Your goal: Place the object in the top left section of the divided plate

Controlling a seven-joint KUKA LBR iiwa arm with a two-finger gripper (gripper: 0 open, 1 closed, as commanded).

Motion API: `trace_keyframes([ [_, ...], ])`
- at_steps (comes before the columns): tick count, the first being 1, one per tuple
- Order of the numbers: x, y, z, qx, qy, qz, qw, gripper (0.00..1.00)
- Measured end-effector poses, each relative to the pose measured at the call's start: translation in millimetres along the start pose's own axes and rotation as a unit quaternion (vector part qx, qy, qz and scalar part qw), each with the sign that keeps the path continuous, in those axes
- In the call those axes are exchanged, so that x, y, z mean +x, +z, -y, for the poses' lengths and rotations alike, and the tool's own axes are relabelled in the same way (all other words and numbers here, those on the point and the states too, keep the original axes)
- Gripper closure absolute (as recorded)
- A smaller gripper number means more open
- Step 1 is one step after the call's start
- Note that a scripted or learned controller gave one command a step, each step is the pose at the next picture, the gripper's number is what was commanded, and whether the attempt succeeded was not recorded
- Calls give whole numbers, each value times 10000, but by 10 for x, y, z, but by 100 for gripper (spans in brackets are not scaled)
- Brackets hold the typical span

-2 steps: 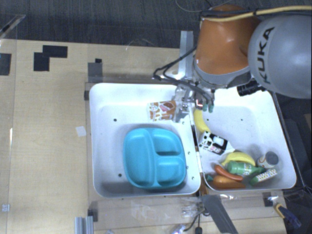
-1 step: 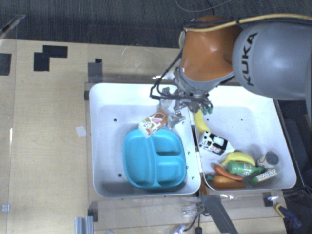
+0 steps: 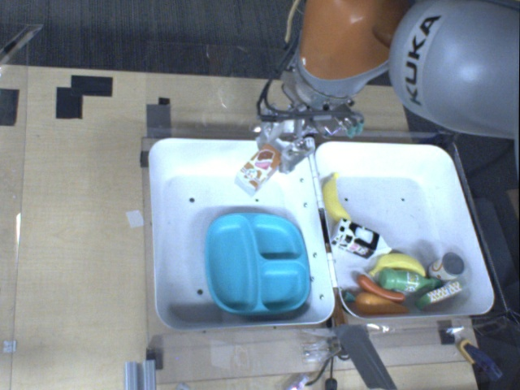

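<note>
Pale wood covers the surface (image 3: 81,242), with some black marks at its far left, and a dark carpet lies behind it. Two white bins stand side by side. The left bin (image 3: 175,210) holds a blue divided plate (image 3: 258,261), and the right bin (image 3: 422,185) holds a banana (image 3: 333,197), a black-and-white box (image 3: 355,239) and a heap of toy food in its near corner.

The tool (image 3: 280,154) hangs over the far edge of the left bin, and a small carton (image 3: 260,169) with a picture on it appears to be pinched between its fingers, tilted. The hold looks to be on one end only, so I judge the carton could swing or slip out on the way. The plate is well apart from it, nearer to the camera, and its top left section is narrow; a release too early could drop the carton on the bin floor or in the wrong section.
</note>
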State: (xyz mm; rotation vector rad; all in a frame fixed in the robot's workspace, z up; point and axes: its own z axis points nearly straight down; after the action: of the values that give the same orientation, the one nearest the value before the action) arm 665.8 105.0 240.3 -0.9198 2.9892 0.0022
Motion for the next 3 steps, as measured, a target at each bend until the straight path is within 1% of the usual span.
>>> trace_keyframes([
  [1,-160,-663,-319,-7,-1826,3,9832,100],
  [2,-260,-607,-304,-17,-4153,2,9097,100],
  [3,-282,-737,-311,3,-4127,56,9109,100],
])
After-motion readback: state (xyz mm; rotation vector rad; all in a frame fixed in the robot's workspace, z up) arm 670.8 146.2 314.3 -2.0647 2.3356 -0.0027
